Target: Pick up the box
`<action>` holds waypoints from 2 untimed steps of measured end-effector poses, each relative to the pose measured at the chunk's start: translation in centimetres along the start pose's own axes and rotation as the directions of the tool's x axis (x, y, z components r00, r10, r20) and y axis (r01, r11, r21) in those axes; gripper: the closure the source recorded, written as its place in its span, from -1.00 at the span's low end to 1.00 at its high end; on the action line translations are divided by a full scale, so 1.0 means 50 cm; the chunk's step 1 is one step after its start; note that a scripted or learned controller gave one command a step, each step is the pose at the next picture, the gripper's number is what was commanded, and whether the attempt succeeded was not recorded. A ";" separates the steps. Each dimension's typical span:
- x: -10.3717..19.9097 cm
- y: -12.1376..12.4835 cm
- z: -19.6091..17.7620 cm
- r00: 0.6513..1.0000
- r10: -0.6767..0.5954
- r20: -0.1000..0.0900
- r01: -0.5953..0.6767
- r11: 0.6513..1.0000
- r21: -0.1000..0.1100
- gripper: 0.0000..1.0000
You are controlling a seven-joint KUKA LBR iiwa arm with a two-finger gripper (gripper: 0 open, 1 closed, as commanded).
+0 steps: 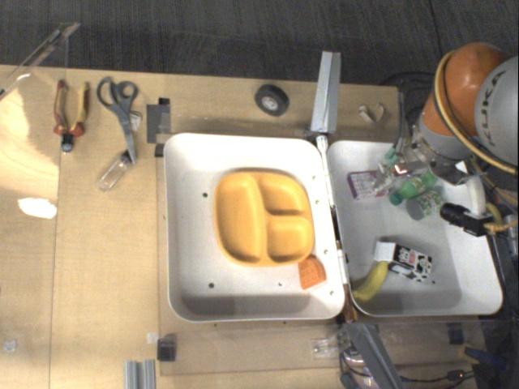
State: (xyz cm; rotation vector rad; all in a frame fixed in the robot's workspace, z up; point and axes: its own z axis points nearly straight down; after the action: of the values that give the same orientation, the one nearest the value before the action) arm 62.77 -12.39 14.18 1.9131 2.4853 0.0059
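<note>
A pale wooden bench (pixel 89 258) stands on dark carpet (pixel 203 14). It bears two white bins: the left bin (pixel 190 217) holds a yellow divided tray (pixel 263 215), while the right bin (pixel 478 282) holds the box (pixel 408 260), near its middle beside a banana (pixel 371 280). The gripper (pixel 403 168) hangs over the right bin's far side; how wide it stands cannot be told. Scissors (pixel 122 108) and pliers (pixel 69 112) lie far left.

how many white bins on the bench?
2. Left bin holds the yellow tray; right bin sits beside it, under the arm.
</note>
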 end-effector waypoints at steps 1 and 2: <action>0.000 0.000 0.000 1.000 0.000 0.000 0.000 1.000 0.000 -1.00; -0.001 0.097 0.088 0.993 0.118 0.009 -0.118 0.993 -0.015 -1.00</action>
State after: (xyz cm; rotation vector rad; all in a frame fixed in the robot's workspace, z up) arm 67.48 -11.18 9.81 2.0456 2.3556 0.0156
